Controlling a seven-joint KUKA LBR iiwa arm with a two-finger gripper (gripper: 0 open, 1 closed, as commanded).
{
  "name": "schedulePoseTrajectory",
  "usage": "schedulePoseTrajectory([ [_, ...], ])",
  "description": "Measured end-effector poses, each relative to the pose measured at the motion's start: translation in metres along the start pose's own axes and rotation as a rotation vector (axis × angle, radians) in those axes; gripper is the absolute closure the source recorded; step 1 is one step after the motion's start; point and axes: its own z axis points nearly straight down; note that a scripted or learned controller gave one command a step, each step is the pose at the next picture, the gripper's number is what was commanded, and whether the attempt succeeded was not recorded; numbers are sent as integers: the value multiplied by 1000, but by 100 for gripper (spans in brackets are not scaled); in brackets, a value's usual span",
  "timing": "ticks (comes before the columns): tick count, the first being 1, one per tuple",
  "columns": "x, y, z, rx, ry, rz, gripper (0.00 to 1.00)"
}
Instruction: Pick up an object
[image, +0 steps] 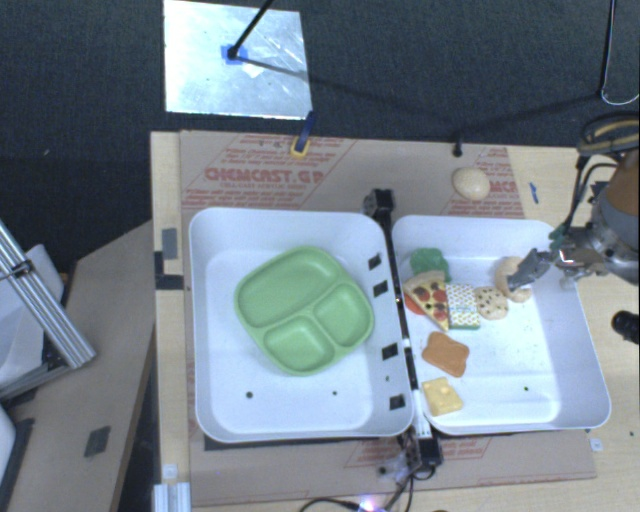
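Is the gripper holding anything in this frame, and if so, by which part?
It cannot be told. The gripper sits low in the right bin, against a pale round piece beside the cookie, but nothing is clearly seen gripped.

The robot's body showed at the right edge of the camera view as a bulky grey wrist housing (612, 225) with a rounded, dull metallic look. Above it sat a strip of orange band (622, 156), and thin dark cables (583, 190) looped down beside the housing, one curving in an arc near the orange. From the housing a slim two-finger end effector (522, 280) of grey metal stuck out, narrow and elongated, darker along its edges with paler, shiny faces. A small spot of green (556, 236) showed where it joined the wrist. Finer details such as screws or markings were too blurred to read.
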Motion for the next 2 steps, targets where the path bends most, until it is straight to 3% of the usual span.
schedulePoseTrajectory([
  [2, -4, 12, 97, -1, 0, -1, 0],
])
